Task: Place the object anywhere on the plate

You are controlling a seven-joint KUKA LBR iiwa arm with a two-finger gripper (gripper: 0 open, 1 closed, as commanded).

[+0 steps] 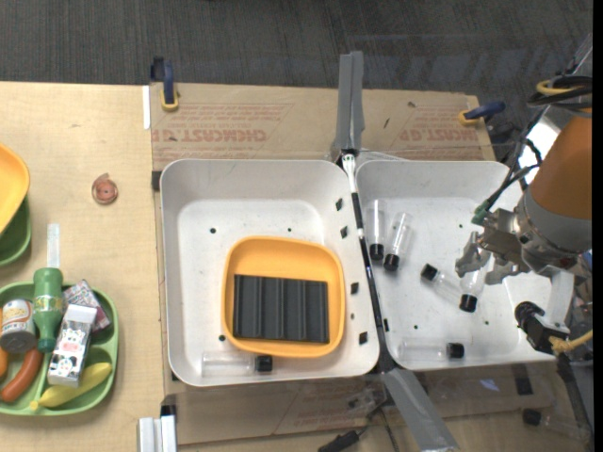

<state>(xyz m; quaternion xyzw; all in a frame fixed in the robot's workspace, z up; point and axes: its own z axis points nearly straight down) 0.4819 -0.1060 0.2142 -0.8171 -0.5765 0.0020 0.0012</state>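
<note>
A yellow plate [281, 250] lies in the left bin [188, 252], and a black ribbed block [281, 307] rests flat on it. Several clear tubes with black caps lie in the right bin [424, 186]. Two of these tubes [376, 235] [396, 241] are near its left wall, and another tube [426, 351] lies along its front edge. My gripper [482, 260] hangs over the right side of that bin, just above the right end of a slanted tube [448, 287]. Nothing shows in its grasp.
One more capped tube [234, 363] lies in the left bin in front of the plate. On the wooden bench to the left stand a green tray [99, 370] of toy food and a yellow bowl [9, 191]. The arm's orange band [570, 172] rises at the right.
</note>
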